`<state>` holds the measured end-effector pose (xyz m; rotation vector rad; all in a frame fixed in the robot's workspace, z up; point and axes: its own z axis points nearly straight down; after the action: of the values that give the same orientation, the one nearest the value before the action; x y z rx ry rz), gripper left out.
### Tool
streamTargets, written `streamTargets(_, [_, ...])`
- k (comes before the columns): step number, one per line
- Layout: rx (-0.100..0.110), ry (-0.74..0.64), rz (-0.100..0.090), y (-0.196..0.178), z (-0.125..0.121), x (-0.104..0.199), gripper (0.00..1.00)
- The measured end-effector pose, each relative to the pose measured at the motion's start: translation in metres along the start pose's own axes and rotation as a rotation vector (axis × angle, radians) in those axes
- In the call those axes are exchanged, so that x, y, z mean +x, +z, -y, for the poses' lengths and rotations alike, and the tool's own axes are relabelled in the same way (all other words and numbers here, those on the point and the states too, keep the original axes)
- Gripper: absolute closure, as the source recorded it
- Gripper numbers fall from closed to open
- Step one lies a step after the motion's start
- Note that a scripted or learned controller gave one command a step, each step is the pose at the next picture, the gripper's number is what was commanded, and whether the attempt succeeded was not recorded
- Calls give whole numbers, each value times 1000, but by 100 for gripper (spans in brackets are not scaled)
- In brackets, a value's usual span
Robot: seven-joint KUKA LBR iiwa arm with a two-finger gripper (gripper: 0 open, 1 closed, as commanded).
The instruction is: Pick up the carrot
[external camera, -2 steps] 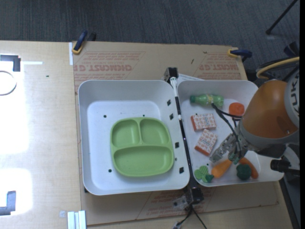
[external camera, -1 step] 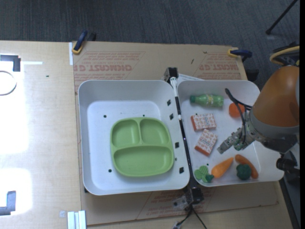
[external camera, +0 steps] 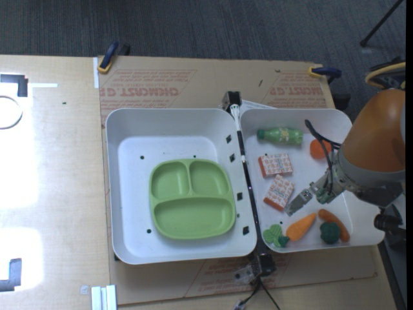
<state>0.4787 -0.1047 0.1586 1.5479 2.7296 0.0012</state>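
The carrot (external camera: pixel 301 227) is orange with a green leafy top and lies slanted near the front edge of the right bin (external camera: pixel 361 239). My gripper (external camera: pixel 308 199) hangs just above and behind it, over the middle of that bin. The gripper is open, with nothing between its fingers. It sits beside a red-and-white box (external camera: pixel 279 192) and does not touch the carrot.
The right bin also holds a green bottle (external camera: pixel 280 135), a second red-and-white box (external camera: pixel 275 165), an orange item (external camera: pixel 317 149) partly behind the arm, and an orange-and-green vegetable (external camera: pixel 333 228) right of the carrot. A green divided plate (external camera: pixel 191 198) fills the left bin (external camera: pixel 122 173).
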Motion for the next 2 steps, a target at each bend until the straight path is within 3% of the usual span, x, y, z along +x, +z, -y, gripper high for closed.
streamTargets(1, [1,-73,-2,66,-2,5,0])
streamTargets(2, [0,-73,0,57,-3,4,100])
